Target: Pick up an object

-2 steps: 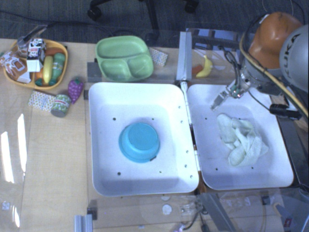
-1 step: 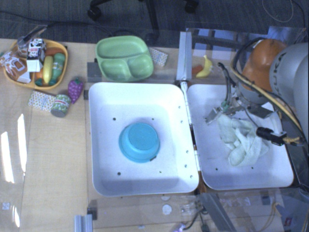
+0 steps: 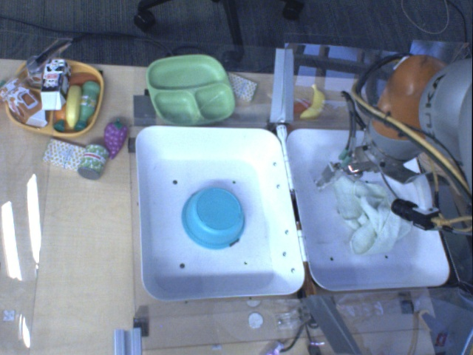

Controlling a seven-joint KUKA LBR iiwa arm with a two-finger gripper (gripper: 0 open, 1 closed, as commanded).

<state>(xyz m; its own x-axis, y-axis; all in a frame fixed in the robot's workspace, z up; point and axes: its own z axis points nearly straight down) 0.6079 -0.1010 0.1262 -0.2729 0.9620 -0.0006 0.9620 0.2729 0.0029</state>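
A pale wooden counter carries two shallow white plastic bins. The left bin holds a round blue bowl at centre frame. In the right bin a crumpled white cloth lies under the jaws; whether they are parted or closed cannot be told. Beyond, upper frame, dark carpet.
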